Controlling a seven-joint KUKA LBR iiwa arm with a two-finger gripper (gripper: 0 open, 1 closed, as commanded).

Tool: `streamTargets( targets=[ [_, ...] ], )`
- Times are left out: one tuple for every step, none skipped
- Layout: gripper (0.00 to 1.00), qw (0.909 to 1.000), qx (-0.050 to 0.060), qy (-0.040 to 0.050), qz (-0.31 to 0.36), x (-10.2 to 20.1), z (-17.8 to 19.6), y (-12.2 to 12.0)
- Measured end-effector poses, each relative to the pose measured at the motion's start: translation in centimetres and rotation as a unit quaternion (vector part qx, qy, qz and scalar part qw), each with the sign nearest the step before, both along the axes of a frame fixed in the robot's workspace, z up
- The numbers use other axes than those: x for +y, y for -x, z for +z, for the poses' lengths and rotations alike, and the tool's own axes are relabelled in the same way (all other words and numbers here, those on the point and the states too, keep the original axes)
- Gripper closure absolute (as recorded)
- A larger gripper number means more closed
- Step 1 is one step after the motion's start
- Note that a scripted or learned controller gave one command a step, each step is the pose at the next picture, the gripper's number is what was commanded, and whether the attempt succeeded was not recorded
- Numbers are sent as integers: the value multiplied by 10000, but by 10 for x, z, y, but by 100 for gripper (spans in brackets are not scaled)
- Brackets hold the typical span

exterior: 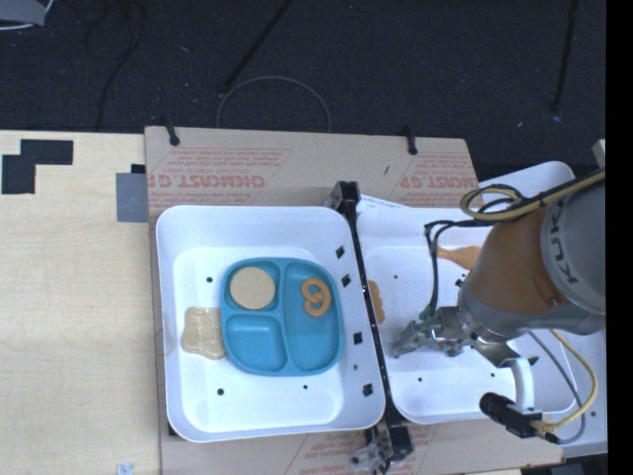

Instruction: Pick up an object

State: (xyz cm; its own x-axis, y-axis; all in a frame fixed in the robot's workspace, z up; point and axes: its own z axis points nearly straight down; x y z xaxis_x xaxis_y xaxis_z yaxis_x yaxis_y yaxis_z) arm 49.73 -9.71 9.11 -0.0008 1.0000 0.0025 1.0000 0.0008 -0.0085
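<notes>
Honestly, nothing grabbed yet. Gripper (pixel 407 340) down in the right bin (pixel 435 404), close to the orange thing (pixel 375 303) by the divider; can't tell whether anything's gripped. Whole pick left.

Two white bins sat side by side on a cardboard sheet (pixel 297 166) with red printing, laid over a light wood bench (pixel 69 315). Left bin (pixel 188 226), right bin (pixel 415 409). Dark carpet (pixel 346 47) behind, a few cables (pixel 272 102) looped across it.
</notes>
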Motion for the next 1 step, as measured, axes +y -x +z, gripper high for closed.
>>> streamTargets(
  targets=[
    [0, 10000, -20, 4, -26, 0, -4, 1]
  ],
)
